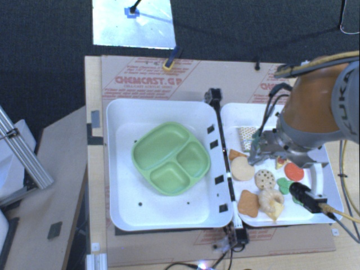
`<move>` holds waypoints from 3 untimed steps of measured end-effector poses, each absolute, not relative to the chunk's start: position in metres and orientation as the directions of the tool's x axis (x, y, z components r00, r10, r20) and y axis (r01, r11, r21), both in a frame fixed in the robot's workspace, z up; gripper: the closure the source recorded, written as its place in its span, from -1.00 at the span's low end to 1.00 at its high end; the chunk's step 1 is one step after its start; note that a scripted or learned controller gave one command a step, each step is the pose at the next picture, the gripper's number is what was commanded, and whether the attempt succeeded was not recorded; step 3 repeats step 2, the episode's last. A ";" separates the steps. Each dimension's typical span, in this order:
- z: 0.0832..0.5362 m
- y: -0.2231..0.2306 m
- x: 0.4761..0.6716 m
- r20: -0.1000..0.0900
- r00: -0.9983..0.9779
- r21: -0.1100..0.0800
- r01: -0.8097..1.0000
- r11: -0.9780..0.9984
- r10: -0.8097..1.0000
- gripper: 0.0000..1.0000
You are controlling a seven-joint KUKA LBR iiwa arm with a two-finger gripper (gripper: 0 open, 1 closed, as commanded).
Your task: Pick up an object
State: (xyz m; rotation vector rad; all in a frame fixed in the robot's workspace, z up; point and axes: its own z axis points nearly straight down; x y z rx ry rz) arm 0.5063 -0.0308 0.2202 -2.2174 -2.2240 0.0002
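Reaching in from the right, the grey arm's two-finger gripper [254,149] hovers in the right white bin [329,217]; I cannot tell its state. Just below lies the round beige toy cracker [243,169], probably light, stiff, best pinched across its edges.

— What sort of place is this?

— A robotics lab, by the look of it. A grey industrial arm with an orange band [315,108] reaches over a bench covered in tan protective sheeting printed with red lettering [149,79].

— Anything else?

— Two shallow white plastic bins [121,207] sit side by side on it, a bare aluminium frame rail [25,156] stands at the left, loose black cables [346,7] hang above dark carpet [45,38], and a shiny square metal plate [132,16] lies on the floor.
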 end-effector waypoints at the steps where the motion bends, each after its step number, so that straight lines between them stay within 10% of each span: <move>1: 0.222 -0.034 0.513 0.000 -0.002 0.002 1.000 0.002 1.000 1.00; 3: 0.216 -0.036 0.508 0.000 -0.001 0.001 1.000 0.001 1.000 1.00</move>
